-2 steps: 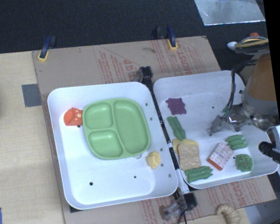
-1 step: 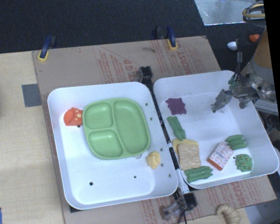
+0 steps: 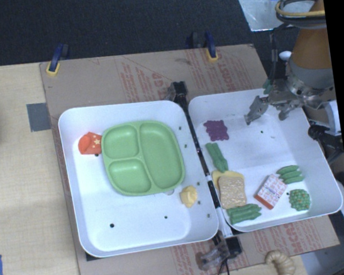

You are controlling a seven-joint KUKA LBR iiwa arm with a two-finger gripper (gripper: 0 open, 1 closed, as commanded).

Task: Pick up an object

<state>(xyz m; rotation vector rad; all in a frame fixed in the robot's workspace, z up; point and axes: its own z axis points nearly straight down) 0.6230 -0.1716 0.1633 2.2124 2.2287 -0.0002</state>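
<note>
Over the right bin's far side, your gripper hangs above bare floor, right of the purple piece. Its fingers stand spread, gripping nothing.

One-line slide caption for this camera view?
Gripper hovers over right bin near purple toy; green divided plate sits in left bin.

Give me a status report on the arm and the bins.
Hand over right bin, upper right, holding nothing. Purple grapes nearest, untouched. Green divided plate in left bin. Nothing in the way.
</note>
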